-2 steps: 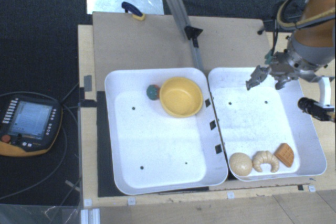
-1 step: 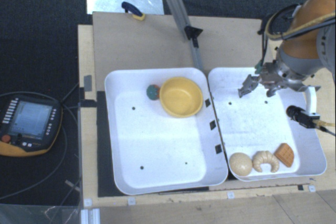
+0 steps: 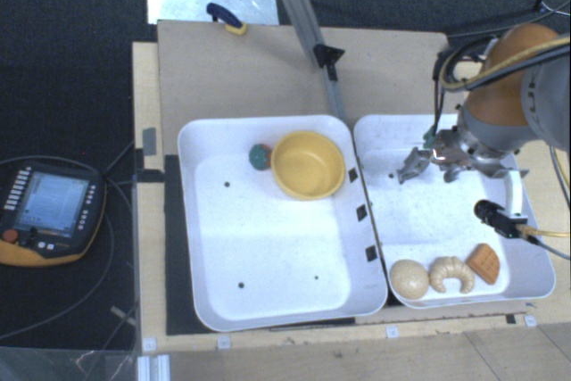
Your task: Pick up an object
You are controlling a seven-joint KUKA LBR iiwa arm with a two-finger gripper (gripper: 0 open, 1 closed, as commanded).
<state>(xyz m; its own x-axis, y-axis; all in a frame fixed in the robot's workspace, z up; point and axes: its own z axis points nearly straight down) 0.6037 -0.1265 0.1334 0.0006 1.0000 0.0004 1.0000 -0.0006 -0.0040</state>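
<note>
Two white bins side by side on the worktop. Left bin: wide bare floor, yellow bowl and small green ball near the far rim. Right bin: open middle, tool above, splayed open, gripping nothing. Along the near rim: pale round bun, curved croissant, small orange-brown waffle.

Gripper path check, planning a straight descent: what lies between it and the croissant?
In the camera view, only bare white bin floor separates the gripper from the croissant.
</note>
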